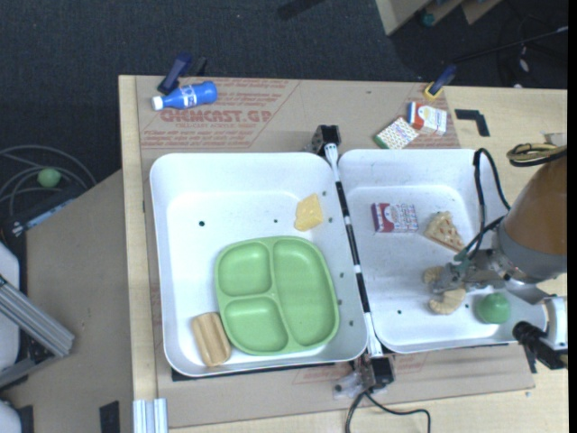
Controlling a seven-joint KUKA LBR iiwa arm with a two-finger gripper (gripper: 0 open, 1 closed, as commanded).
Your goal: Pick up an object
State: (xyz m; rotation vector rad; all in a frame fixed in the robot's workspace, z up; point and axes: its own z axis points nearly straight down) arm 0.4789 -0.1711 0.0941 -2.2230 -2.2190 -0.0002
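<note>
My gripper hangs low in the right bin, near its front right part. It sits directly over a small tan lumpy object, and another tan piece pokes out on its left side. A green round object lies just right of the gripper. A tan wedge-shaped piece and a red-and-white carton lie farther back in the same bin. Whether anything is gripped is hidden by the wrist.
The left bin holds a green divided plate, a yellow chunk and a tan ribbed piece. Behind the bins lie a blue-and-white bottle and small boxes. A black cable loops over the right bin.
</note>
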